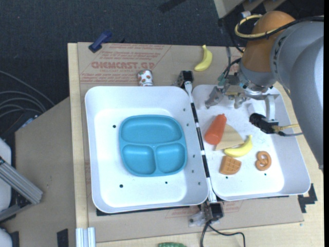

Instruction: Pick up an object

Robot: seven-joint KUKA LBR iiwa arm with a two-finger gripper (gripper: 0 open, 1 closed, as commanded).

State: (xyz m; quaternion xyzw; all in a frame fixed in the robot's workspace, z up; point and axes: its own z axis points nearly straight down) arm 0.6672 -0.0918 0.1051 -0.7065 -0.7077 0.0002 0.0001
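Right bin (288, 187), back-left part: a red cylinder (216, 129) lies tilted on the floor, its top end toward the back wall. It is the candidate nearest my gripper (225, 101). Nothing has been picked up yet.

Gripper state: released. The two fingers (211, 102) are spread apart and point down over the back of the right bin, just behind the cylinder's top end. Nothing is between them. I cannot tell whether the fingertips touch the bin floor.

Other candidates in the right bin:
- A pale wedge (232, 135) lies flat, against the cylinder's right side.
- A banana (240, 148) lies across the wedge's front edge, its tip curving up to the right.
- A waffle (230, 165) sits just in front of the banana, near the bin's left wall.
- A pretzel (263, 160) sits to the right of the waffle, apart from it.

All five lie in the left and middle of the bin.

Left bin (97, 138): a blue plate (151, 143) with three compartments sits near its middle.

Bench (123, 60), behind the bins:
- A second banana, the spare (204, 59), lies behind the right bin's back-left corner.
- A small spotted cup (145, 77) sits just behind the left bin's back rim.
- A blue piece (99, 41) sits at the bench's far-left corner, partly over the edge.

My arm enters from the right and crosses over the right bin's back-right corner.
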